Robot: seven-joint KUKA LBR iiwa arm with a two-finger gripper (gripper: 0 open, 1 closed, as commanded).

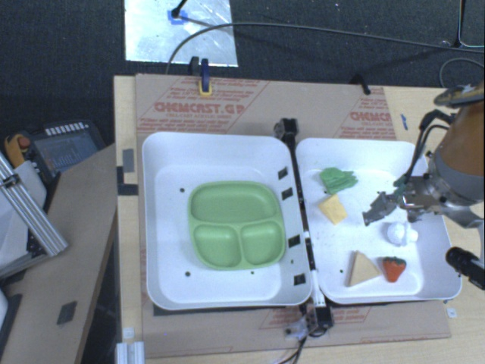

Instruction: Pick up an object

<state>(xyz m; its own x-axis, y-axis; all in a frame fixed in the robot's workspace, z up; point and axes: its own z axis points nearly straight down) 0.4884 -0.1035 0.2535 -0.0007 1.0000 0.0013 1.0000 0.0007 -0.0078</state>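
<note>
The right bin [364,152] holds several toy foods. A green leafy piece [337,179] lies near its back, and a yellow cheese cube [332,209] sits just in front of that. A tan wedge [362,268] and a red strawberry [393,268] rest near the front edge. A small white object [398,233] lies at the right. My gripper [375,209] hovers over the middle of this bin, right of the cheese cube and up-left of the white object. It is open, with nothing between its fingers.
The left bin [163,203] carries a green divided plate [235,224]. A black clip divider [292,196] runs between the bins. The arm's orange-banded wrist [462,150] hangs over the right bin's right edge. Cables cross the dark floor behind the bench.
</note>
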